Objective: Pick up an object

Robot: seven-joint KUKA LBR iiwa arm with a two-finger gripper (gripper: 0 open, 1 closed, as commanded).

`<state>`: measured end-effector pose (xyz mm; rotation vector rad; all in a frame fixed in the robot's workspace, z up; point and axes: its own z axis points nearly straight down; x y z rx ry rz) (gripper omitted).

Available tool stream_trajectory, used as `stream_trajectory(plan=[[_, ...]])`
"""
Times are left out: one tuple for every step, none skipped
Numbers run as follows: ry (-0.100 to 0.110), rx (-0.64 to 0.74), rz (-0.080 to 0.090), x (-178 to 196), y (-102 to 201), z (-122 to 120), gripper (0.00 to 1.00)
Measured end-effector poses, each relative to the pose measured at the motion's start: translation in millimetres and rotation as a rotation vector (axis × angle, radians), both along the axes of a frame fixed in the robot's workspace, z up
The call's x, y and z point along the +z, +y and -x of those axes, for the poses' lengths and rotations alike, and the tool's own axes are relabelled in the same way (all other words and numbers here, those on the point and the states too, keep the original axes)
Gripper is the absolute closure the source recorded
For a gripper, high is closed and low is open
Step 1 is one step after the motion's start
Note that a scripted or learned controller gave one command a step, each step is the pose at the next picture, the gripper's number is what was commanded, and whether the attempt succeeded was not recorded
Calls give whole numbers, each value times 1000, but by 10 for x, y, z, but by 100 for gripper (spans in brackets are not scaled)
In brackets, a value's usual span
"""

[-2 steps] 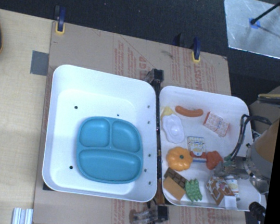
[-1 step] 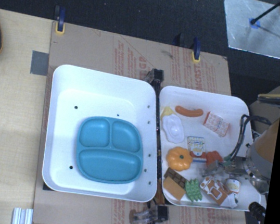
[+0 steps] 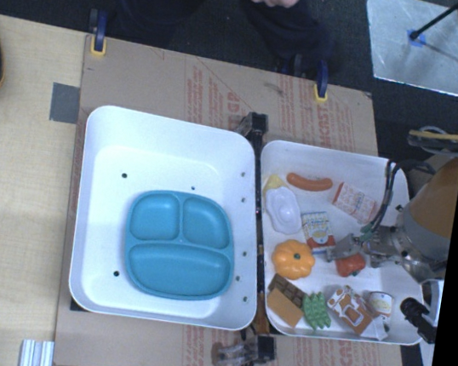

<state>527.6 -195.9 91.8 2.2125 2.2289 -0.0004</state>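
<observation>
Reaching in low over the right bin (image 3: pixel 403 173), the end effector (image 3: pixel 347 255) sits just beside the orange pumpkin (image 3: pixel 293 260), on its arm side, over a small red piece (image 3: pixel 351 264). Whether its fingers are apart or clamped I cannot tell. The grasp step seems to be in hand; next it should close squarely and lift straight up.

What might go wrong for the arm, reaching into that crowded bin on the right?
The tool sits low among tightly packed toys, right by a small red piece. It could nudge or clamp a neighbor instead, such as the orange pumpkin or the small carton. A small, rounded piece may also slip out as the arm lifts. Working close to the right bin could also shove items into a heap.
</observation>
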Motion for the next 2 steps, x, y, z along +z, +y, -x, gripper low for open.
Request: stream_trajectory(plan=[[4, -1, -1, 108, -14, 21, 100], [-6, 8, -6, 1048, 1153, -22, 100]])
